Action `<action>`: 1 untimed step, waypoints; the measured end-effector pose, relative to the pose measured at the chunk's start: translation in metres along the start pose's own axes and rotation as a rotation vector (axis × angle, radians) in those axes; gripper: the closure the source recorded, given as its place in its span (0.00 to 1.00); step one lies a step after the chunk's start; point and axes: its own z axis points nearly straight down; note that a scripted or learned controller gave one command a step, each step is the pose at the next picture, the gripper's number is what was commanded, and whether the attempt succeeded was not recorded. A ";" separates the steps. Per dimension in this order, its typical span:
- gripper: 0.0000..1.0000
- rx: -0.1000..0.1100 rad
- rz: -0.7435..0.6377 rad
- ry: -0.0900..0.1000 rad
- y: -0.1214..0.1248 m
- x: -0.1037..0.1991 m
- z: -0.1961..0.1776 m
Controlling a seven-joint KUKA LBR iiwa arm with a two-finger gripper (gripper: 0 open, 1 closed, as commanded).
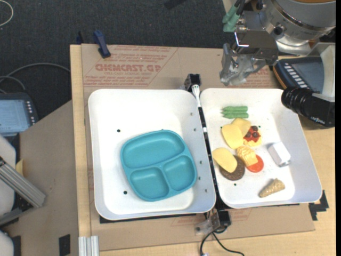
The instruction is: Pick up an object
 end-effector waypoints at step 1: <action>1.00 0.011 0.014 -0.005 0.000 -0.103 0.004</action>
